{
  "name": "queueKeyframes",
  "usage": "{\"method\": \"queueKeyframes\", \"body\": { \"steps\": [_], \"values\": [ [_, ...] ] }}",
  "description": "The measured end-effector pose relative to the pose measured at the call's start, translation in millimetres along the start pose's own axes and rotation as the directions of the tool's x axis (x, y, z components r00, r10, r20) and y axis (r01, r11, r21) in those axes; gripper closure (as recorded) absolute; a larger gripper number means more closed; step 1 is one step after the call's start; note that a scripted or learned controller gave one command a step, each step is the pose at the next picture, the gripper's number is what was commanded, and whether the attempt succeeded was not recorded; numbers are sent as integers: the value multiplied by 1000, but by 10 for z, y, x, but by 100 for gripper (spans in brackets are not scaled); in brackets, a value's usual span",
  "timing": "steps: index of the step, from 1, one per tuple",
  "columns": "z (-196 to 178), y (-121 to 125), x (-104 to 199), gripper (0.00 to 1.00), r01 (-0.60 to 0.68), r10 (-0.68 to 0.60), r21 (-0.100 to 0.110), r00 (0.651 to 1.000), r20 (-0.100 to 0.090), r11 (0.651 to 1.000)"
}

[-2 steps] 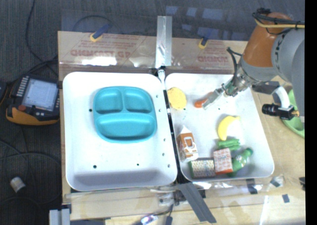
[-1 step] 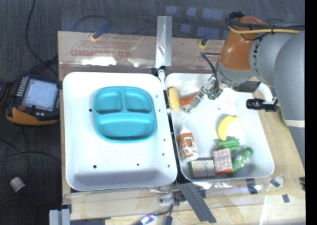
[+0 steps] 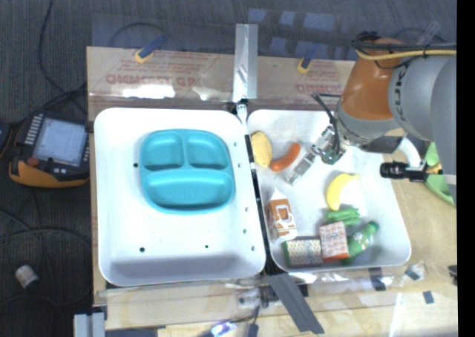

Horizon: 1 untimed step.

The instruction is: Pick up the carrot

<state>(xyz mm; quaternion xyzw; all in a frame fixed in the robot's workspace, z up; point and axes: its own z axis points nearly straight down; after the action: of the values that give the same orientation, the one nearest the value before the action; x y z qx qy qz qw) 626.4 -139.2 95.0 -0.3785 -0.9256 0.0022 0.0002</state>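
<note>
The carrot (image 3: pixel 286 156) is a short orange piece lying at a slant in the upper left part of the right bin (image 3: pixel 393 217). My gripper (image 3: pixel 313 156) reaches in from the right and hovers low, just right of the carrot, with its metal tip close to the carrot's lower end. The carrot appears to rest on the bin floor, and I see nothing held in the gripper. The grey arm with its orange band (image 3: pixel 367 90) rises over the bin's upper right corner.
A yellow rounded fruit (image 3: pixel 260 148) lies just left of the carrot, against the bin wall. A banana (image 3: pixel 339 188), a small orange-and-white box (image 3: pixel 280 217), a can (image 3: pixel 300 250), a red box (image 3: pixel 334 240) and green items (image 3: pixel 362 233) crowd the lower half. A blue divided plate (image 3: pixel 187 168) sits in the left bin (image 3: pixel 119 254).
</note>
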Motion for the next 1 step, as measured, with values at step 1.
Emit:
{"method": "queueKeyframes", "body": {
  "steps": [1],
  "values": [
    [59, 276, 121, 0, -532, 532, -8, 847, 3, 847]
  ]
}}
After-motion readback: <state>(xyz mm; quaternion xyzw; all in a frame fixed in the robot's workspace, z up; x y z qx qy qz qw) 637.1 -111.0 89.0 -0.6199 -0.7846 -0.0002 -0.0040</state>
